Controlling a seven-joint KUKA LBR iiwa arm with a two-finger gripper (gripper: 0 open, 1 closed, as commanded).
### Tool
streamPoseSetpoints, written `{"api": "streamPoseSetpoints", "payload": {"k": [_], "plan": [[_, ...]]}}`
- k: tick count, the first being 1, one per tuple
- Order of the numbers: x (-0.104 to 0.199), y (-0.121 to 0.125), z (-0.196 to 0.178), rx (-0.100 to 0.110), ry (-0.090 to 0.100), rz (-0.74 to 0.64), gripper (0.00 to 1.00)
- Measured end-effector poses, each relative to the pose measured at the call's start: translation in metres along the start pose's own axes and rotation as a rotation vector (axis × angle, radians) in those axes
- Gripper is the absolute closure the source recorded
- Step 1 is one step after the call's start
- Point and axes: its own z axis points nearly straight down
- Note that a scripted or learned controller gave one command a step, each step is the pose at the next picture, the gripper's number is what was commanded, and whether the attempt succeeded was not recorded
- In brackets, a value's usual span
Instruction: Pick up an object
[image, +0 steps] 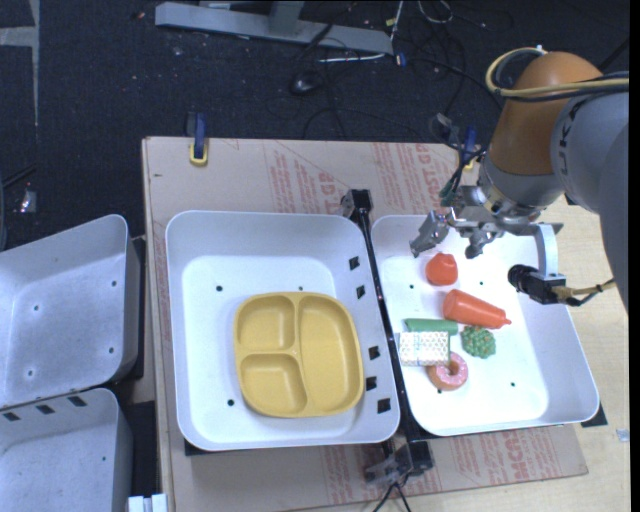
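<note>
My gripper (452, 238) hangs over the back of the right bin (560, 395), its two fingers spread open with nothing between them. Just below it lies a small red tomato-like piece (441, 268). An orange carrot (474, 309) lies a little nearer the front, beside a green broccoli piece (479, 343). Further forward are a green bar (430, 325), a white waffle-like block (424, 347) and a pink doughnut (448, 373).
The left bin (200, 300) holds a yellow divided plate (298, 353). A black divider runs between the two bins. The arm's grey body and orange band (535, 110) rise at the upper right. Spare white bins (60, 300) sit at the left.
</note>
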Motion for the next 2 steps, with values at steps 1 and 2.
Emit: {"api": "streamPoseSetpoints", "payload": {"k": [1, 2], "plan": [[0.0, 0.003, -0.009, -0.015, -0.002, -0.002, 0.0], [-0.004, 0.005, 0.054, -0.011, -0.003, 0.001, 0.0]]}}
